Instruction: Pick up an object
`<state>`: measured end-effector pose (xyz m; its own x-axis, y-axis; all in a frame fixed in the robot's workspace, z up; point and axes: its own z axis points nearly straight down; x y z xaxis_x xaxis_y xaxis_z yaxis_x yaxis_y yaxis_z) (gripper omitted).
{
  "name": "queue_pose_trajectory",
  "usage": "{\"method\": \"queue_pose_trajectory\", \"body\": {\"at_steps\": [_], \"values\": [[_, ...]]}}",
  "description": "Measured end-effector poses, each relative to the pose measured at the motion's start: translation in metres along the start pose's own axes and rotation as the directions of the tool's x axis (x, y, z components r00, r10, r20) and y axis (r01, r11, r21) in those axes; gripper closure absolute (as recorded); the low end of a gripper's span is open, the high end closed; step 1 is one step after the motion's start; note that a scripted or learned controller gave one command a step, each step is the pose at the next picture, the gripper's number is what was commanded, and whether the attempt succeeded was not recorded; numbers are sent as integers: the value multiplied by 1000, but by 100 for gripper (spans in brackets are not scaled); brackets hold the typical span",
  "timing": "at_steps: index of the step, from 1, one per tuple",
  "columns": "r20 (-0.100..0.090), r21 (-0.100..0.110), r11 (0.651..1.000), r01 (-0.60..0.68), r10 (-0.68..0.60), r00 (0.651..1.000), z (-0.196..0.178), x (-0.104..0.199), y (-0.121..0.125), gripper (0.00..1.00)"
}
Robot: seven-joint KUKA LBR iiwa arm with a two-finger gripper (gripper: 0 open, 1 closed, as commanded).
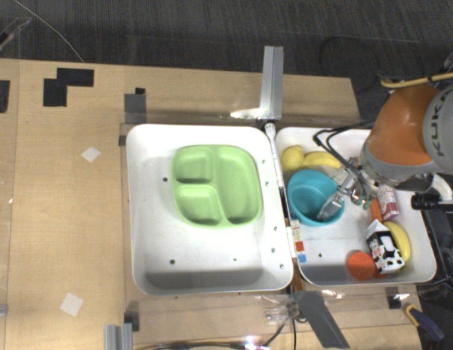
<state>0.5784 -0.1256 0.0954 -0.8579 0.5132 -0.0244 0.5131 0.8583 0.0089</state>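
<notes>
Teal bowl (308,194) sits in the upper left of the right bin (341,248), with the gripper (333,207) at its right rim; I cannot tell whether it is open or closed. A yellow lemon (292,156) lies just above the bowl. To the right are a red can (387,204), a cow-patterned carton (383,250) and a banana (400,240). The left bin (149,195) holds a green divided plate (215,184).
</notes>
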Motion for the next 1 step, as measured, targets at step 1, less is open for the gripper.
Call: {"method": "queue_pose_trajectory", "body": {"at_steps": [1], "values": [[-3,1,969,248,-248,969,3,-14,24,0]]}}
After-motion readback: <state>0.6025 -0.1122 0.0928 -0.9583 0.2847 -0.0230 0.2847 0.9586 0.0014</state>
